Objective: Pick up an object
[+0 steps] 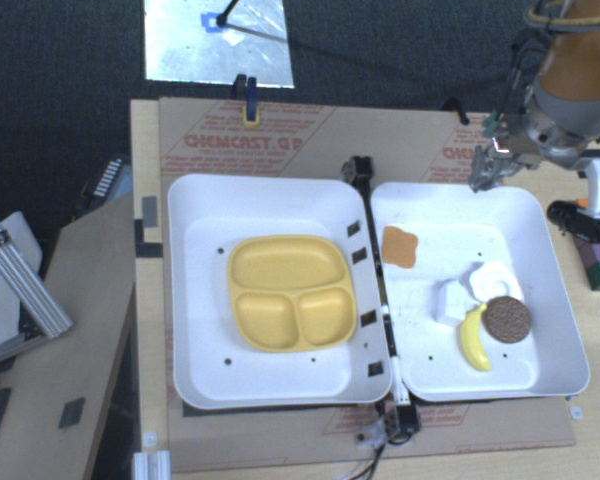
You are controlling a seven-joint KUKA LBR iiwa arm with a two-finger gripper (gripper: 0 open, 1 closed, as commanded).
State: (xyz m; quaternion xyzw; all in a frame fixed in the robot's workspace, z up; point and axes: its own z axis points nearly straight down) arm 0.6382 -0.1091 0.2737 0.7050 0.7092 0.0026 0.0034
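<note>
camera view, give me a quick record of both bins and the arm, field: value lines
left bin: holds a yellow divided tray, three compartments
right bin: orange flat piece near its upper left; white objects, yellow banana and brown round cookie clustered at lower right
cookie vs banana: touching, cookie to the banana's right
end effector: above the right bin's far rim, nothing seen between its fingers
task state: no object picked up yet

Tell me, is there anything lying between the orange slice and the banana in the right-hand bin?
In the camera view, a white block lies between the orange slice and the banana; around it the bin floor is bare.
</note>
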